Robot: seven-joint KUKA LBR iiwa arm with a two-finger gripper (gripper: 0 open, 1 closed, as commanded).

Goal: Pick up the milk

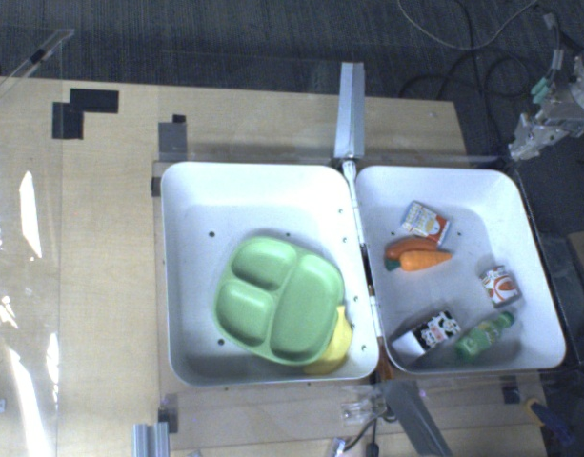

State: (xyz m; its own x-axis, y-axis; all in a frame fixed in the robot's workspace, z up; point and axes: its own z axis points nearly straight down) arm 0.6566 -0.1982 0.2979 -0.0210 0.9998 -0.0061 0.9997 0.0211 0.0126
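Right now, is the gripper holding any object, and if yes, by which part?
Nothing is held. The gripper is outside the bins, beyond the right bin's far corner. The milk, a cow-patterned carton, lies in that bin near its front edge.

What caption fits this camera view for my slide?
Milk carton lies in the right bin beside a green bottle, hand parked beyond the bin's far right corner.

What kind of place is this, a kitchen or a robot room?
Probably a robot lab, not a kitchen. Two white bins sit on a wooden bench, toy foods like a milk carton and carrot lie in one, and cables trail over the floor.
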